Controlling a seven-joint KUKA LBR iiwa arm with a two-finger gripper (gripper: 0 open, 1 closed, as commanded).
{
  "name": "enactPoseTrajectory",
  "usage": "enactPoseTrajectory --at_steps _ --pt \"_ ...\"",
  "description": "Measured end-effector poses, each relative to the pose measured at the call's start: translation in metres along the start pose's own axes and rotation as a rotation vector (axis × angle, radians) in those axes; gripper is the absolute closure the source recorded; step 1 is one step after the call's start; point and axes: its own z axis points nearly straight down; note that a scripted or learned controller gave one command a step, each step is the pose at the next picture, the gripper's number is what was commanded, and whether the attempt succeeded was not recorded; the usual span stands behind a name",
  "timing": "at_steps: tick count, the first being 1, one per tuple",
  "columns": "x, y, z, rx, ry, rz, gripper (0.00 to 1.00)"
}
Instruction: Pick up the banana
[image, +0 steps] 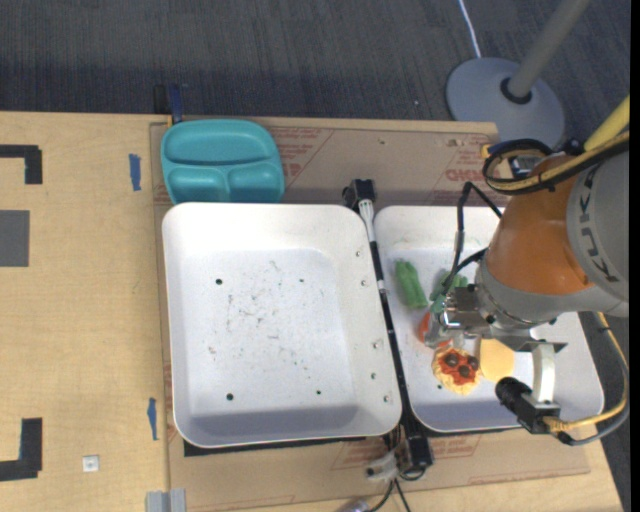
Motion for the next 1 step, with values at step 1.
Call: enactPoseTrajectory --at_steps 1 --pt "0.0000 0.0010 -0.0103 -0.003 -0.001 -0.001 1.00"
